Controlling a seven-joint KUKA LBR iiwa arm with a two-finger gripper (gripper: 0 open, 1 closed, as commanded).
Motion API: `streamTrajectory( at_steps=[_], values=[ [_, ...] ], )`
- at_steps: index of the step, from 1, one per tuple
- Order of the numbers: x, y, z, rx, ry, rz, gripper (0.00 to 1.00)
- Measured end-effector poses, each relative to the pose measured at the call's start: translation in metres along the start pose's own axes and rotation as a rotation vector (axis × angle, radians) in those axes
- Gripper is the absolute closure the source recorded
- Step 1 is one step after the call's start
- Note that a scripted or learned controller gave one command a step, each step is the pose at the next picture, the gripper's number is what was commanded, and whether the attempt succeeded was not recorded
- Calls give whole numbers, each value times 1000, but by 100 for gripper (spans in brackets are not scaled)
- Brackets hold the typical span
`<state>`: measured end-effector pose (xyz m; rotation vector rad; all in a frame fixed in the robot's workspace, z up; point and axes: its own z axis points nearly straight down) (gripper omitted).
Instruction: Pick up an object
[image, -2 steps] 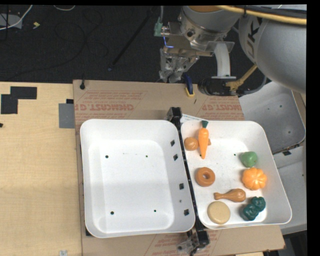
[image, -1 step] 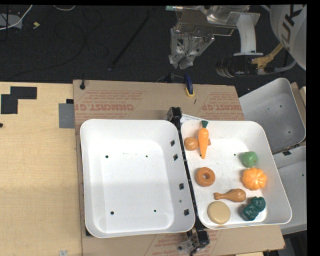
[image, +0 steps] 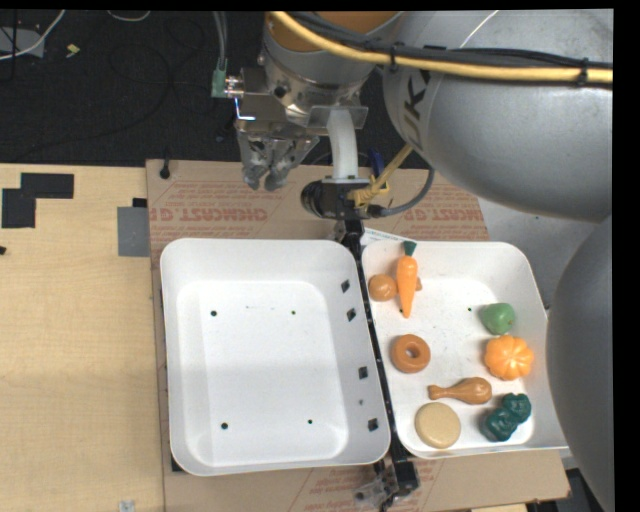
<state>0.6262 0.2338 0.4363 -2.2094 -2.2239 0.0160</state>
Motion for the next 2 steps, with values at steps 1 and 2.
streamTrajectory(
  at_steps=[1, 2],
  values=[
    [10, -37, -108, -18, 6, 2, 100],
    [-45, -33, -100, -6, 0, 10, 100]
  ],
)
